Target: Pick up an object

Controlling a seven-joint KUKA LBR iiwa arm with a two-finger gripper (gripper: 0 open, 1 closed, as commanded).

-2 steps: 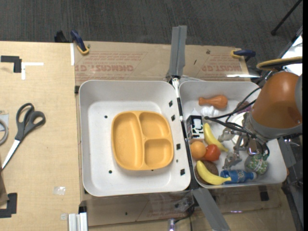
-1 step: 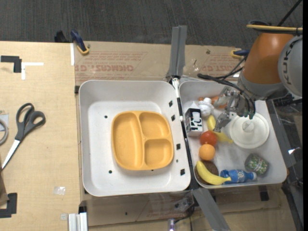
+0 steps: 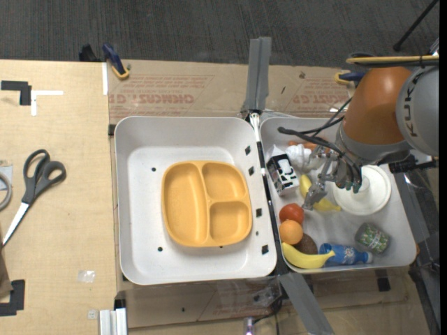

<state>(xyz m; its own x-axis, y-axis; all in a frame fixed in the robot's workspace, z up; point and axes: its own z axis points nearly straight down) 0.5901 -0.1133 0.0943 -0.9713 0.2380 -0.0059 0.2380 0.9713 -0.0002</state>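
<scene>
On the bare wooden bench at far left lie black-handled steel scissors (image 3: 31, 180), flat and well apart from the work. The left shallow white plastic bin (image 3: 133, 208) holds a glossy yellow-orange plastic tray with three compartments (image 3: 207, 203), smooth, rounded at the corners and lying flat.

The right shallow white plastic bin (image 3: 401, 246) is crowded. Near its left wall lies a small black-and-white box (image 3: 281, 171); below it are a red-orange round fruit (image 3: 292, 213), an orange ball-like fruit (image 3: 290, 232), a brown rounded object (image 3: 306, 243), and a curved, smooth yellow banana (image 3: 306, 256) touching a blue plastic bottle (image 3: 345, 255) that lies on its side. A green crinkled round item (image 3: 372, 237) sits at lower right, and a white round dish (image 3: 368, 189) lies beside the arm.

The robot's two-finger gripper (image 3: 328, 187) hangs low over a small yellow object (image 3: 316, 199), the likely target, between the box and the dish. Whether the fingers are apart or closed cannot be told, and nothing is visibly held. To do this well, the gripper should probably centre over the yellow piece and descend straight, since the neighbours crowd it and smooth, curved skins may slip.
</scene>
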